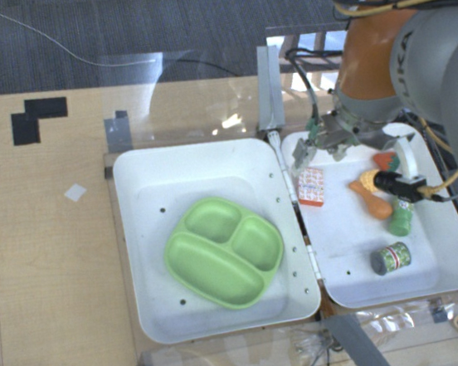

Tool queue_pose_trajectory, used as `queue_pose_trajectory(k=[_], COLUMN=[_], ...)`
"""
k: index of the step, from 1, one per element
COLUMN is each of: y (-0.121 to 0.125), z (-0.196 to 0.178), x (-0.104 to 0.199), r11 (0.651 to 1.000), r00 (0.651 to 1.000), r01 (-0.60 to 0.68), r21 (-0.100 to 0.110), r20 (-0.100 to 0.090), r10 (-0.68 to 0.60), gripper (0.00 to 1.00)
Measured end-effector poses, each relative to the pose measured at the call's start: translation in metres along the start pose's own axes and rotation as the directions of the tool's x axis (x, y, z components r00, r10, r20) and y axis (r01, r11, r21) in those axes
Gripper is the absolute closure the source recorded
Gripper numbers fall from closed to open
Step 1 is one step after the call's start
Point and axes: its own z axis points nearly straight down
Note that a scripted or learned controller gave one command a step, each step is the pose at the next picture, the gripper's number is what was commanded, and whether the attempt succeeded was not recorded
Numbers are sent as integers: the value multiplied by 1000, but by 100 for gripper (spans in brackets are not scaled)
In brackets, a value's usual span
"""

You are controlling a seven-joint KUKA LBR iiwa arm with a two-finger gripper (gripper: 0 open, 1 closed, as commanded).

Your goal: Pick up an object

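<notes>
On the pale wooden tabletop (48,269) two shallow white bins sit side by side. The left bin (142,189) holds a light green divided plate (224,252) with three compartments, lying flat and turned at an angle, nearer the bin's front half.

The right bin (441,271) holds several small things. Close to its left wall lies a small red and white packet (311,186), flat on the bin floor. Further right, near the middle, an orange toy carrot (370,196) lies on its side, and just beside it sits a small green item (401,219) that touches or nearly touches the carrot's lower end. A black cable piece from the arm crosses just above these two. Toward the front of this bin a small can (390,258) with a green and grey label lies on its side, apart from the others.

The grey arm with its orange band (372,59) reaches in from the right over the far edge of the right bin. The hand (316,143) hangs low above the bin's back left corner, just above the packet. Whether its grip is spread or closed cannot be told from this angle, and nothing is seen held in it.
</notes>
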Motion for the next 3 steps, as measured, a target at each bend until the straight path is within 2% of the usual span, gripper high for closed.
queue_pose_trajectory(k=[1, 2, 3], y=[-11, 2, 30], z=[0, 75, 79], x=[-24, -54, -69], r11=[990, 998, 990], r00=[990, 999, 990], r01=[-141, -54, 139], r21=[0, -14, -8], r20=[0, 2, -4], r10=[141, 54, -139], gripper=[0, 0, 0])
